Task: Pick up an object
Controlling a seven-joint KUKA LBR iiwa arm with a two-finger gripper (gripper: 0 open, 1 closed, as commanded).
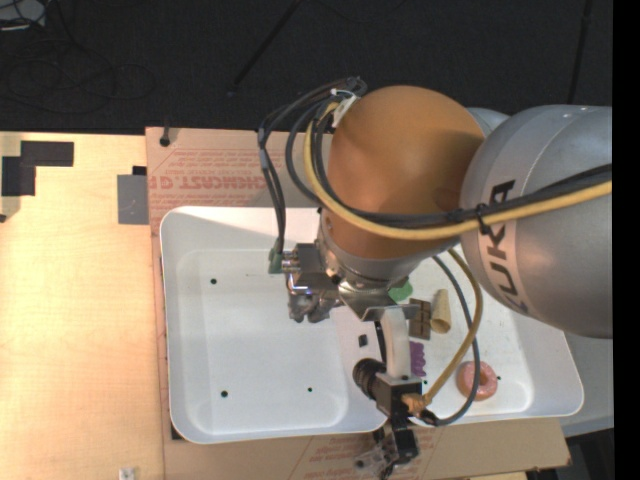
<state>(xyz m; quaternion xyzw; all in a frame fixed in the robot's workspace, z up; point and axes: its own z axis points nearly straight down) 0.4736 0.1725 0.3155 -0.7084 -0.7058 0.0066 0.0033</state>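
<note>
White bin (250,353) | arm (400,168) covers its middle | pink ring (477,379) near its lower right corner, tan piece (439,313) beside arm | gripper (306,298): we cannot tell its state

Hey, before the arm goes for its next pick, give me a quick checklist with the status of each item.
1. Target in sight: pink ring in the right bin, ok.
2. Second option: tan block beside the arm, ok.
3. Claw above a target: it sits over the left bin, not ok.
4. Claw holding anything: cannot tell.
5. Things hidden under the wrist: cannot tell.
</note>
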